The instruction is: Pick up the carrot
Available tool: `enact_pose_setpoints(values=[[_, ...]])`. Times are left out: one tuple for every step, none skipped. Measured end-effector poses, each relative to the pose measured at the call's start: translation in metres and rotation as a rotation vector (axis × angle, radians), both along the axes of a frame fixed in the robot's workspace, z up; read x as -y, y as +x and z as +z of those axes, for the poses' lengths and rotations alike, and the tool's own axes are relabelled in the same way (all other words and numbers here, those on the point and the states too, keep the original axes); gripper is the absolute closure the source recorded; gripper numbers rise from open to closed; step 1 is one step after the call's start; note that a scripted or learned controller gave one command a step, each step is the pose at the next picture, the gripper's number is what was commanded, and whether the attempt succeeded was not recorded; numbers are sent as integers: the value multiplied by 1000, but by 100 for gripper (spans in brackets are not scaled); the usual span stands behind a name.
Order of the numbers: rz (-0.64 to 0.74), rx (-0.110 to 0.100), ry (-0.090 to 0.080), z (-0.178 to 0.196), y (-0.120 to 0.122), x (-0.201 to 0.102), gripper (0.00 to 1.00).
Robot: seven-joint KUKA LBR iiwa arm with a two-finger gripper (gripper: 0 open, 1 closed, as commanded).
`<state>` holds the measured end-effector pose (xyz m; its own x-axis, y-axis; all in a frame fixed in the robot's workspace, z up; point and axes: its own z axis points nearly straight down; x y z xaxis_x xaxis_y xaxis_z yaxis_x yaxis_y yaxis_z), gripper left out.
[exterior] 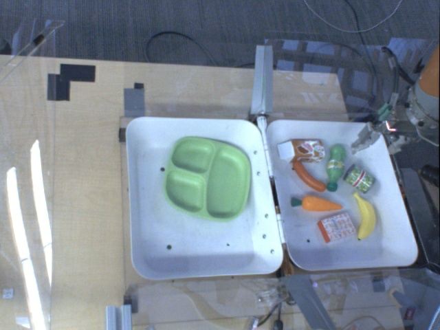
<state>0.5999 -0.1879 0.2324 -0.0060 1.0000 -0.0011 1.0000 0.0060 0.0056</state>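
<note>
**Carrot waits in right bin, gripper off to the side**

Here we see the carrot (317, 203) lying flat near the middle of the right bin (405, 249), green stem end toward the left, orange tip toward the right. Nothing grips it. Just above it we find a hot dog (309, 177), set on a slant, and behind that a small brown packet w/ a white label (305, 150) near the bin's far left corner. A green bottle (335, 166) lies just beside the hot dog's right end, a small green-and-white can (359, 178) sits close to the bottle's right, and a banana (365, 216) curves below the can. A red-and-white box (337, 227) rests just below the carrot's tip, betw. carrot and the bin's near wall.

The gripper (375, 133) hangs at the right bin's far right corner, well apart from the carrot, w/ the arm (423, 95) reaching in from the right. Whether its pincer stands open or closed we cannot tell; it is too small and blurred at this angle.

In the left bin (148, 253) we note a green divided plate (208, 177), sitting about in the middle. Both bins rest side by side on a light wood bench (75, 205).
</note>
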Motion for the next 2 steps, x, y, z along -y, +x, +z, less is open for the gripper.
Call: enact_pose_setpoints(values=[[121,-2,1,-94,-87,-99,0],[270,5,-1,-143,-53,-78,0]])
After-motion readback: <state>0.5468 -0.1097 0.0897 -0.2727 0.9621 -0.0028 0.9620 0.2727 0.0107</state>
